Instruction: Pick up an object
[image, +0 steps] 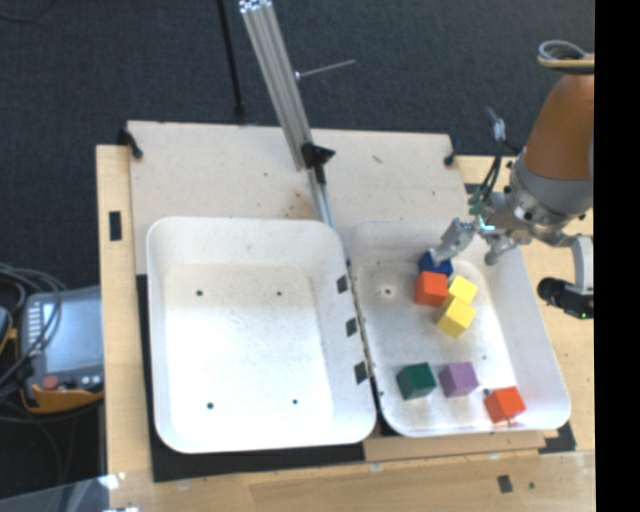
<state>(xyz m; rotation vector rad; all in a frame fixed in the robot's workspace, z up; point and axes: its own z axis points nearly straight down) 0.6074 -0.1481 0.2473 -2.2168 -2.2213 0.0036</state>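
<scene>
Blue cube (434, 263) sits just under the gripper (472, 243), whose fingers stand apart above it, with orange cube (431, 288) and yellow cubes (458, 305) a little past it.

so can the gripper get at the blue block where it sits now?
Probably yes. The gripper hangs just above the blue block at the right bin's far end. The catch: an orange block touches its near side and a yellow block sits close, so finger room looks tight.
</scene>
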